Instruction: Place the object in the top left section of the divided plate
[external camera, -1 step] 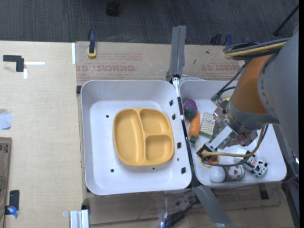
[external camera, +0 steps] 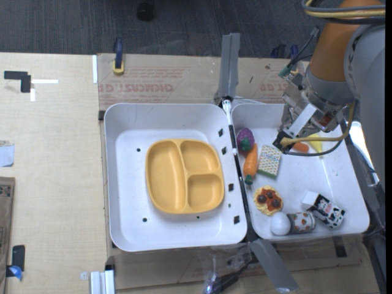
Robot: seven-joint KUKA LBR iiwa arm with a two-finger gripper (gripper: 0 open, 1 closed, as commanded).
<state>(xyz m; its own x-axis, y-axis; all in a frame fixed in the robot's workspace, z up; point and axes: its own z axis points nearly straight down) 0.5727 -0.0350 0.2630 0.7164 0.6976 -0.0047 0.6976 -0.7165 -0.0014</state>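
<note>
On a pale wooden bench (external camera: 49, 164) sit two white bins (external camera: 116, 164).

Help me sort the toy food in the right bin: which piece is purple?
The purple toy vegetable by the bin's left wall, just above the orange carrot. The other pieces are orange, white, or patterned; the pizza slice is yellow with red spots.

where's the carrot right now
The carrot lies in the right bin by its left wall, just below the purple toy and beside the sponge.
</note>
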